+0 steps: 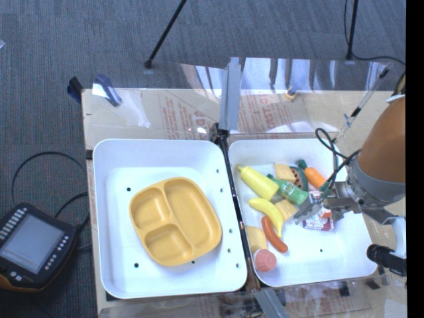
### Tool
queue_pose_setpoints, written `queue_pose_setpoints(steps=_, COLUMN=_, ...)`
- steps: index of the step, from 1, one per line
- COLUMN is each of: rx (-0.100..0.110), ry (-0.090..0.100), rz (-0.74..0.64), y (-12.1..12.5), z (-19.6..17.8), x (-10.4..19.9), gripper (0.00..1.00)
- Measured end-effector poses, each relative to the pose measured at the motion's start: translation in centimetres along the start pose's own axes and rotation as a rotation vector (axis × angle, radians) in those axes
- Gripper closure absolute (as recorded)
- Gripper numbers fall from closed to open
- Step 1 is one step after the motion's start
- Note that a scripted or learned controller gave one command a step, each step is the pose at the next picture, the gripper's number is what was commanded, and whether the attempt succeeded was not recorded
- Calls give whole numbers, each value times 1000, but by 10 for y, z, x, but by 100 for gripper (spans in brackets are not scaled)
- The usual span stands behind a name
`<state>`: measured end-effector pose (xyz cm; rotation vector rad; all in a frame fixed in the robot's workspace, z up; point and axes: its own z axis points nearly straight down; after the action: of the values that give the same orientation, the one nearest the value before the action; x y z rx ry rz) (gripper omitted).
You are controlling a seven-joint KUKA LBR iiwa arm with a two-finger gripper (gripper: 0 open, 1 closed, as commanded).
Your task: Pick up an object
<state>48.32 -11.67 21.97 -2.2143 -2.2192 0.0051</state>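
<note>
Floor: grey carpet lies beyond the bench, with two thin dark tripod legs at the far side and a black handheld pendant (30, 246) at the near left.
Bench: two shallow white bins sit side by side on it.
Left bin (119, 161): holds a yellow three-part tray (175, 220), its long axis running from far left to near right.
Right bin (351, 257): holds a heap of toy food toward its left and middle.
Red packet (319, 221): lies in the right bin, just under the gripper; too small to tell which way it points.
Arm: reaches in from the right, orange band (391, 141) high, grey wrist tilted down to the left.
Gripper (315, 207): low over the heap, beside the green bottle (291, 191); its state cannot be told.
Neighbours: yellow squash (258, 182) and banana (267, 212) point from far left to near right; red sausage (274, 235) lies likewise; carrot (315, 177) at the far side; pink round piece (265, 260) nearest.
</note>
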Motion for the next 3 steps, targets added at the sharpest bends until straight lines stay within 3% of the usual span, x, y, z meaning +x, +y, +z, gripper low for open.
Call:
queue_pose_setpoints(steps=1, rx=3, ry=2, rz=-237, y=-9, z=132, x=0, gripper=0)
queue_pose_setpoints(steps=2, rx=-2, ry=-1, rz=-246, y=42, z=134, x=26, gripper=0)
queue_pose_setpoints(steps=3, rx=0, ry=1, rz=-237, y=41, z=124, x=24, gripper=100)
